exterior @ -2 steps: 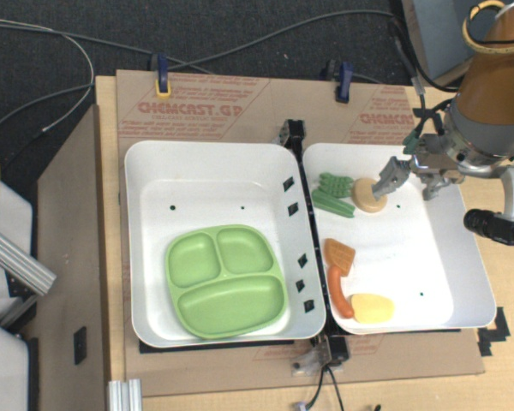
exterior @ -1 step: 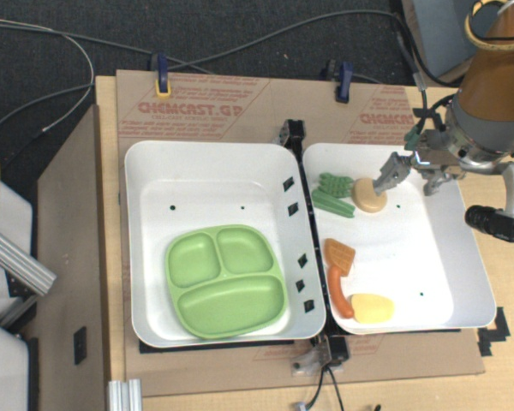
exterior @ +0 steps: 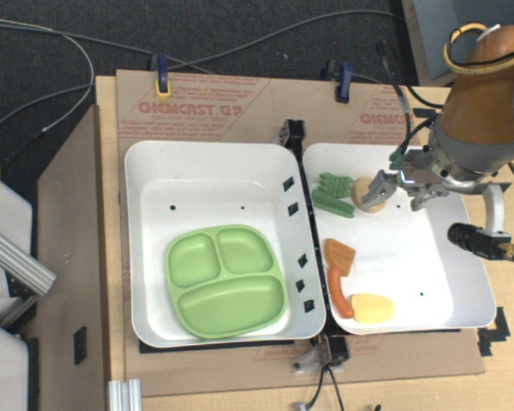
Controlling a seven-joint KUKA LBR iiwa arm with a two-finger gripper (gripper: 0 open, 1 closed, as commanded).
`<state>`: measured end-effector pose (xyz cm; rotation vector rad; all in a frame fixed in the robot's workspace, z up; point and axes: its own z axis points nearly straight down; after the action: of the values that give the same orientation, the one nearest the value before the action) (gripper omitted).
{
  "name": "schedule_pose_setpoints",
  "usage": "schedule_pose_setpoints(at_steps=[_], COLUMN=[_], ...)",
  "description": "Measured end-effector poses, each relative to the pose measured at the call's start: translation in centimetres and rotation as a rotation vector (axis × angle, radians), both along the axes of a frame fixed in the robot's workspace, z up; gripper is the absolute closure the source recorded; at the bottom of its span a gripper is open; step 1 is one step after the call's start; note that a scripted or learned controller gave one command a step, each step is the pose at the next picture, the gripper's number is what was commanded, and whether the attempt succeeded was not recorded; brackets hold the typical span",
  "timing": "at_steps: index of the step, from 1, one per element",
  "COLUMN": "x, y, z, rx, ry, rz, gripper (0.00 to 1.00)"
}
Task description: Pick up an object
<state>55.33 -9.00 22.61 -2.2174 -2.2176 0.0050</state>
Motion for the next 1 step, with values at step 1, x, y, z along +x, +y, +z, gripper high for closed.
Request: schedule_pose_setpoints(at_steps=[1], x=[-0.41], y=[-0.06], z=[-4.31], rx=[0.000], ry=[0.001], rz=[-0.001], gripper=[0.00])
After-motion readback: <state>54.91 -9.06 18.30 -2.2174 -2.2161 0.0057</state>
